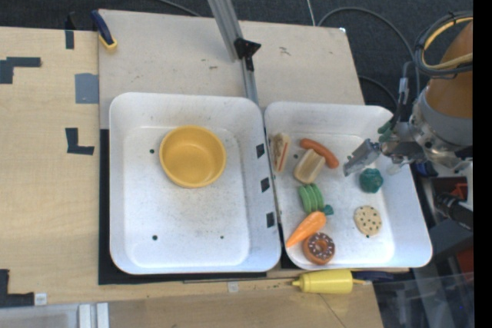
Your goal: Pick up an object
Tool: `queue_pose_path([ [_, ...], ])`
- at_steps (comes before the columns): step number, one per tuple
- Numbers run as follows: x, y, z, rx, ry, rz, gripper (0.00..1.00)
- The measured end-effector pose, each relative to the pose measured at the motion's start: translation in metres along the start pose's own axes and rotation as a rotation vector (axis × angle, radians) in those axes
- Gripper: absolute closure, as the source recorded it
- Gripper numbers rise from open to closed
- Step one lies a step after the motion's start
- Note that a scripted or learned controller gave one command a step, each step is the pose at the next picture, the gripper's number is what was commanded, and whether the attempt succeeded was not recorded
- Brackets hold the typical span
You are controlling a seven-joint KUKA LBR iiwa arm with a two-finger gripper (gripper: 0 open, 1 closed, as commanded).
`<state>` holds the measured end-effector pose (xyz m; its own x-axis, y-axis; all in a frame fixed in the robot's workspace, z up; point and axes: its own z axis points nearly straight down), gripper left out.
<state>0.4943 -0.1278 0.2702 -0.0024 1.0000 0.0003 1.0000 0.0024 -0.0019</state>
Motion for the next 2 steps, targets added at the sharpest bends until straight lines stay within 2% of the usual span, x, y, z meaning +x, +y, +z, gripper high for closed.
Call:
queue_pose_path([
  [1, 0.000, 0.000, 0.000, -0.001, 0.000, 0.000, 0.00],
  [2, 0.005, -0.007, 0.047, 0.005, 0.001, 0.002, 0.00],
])
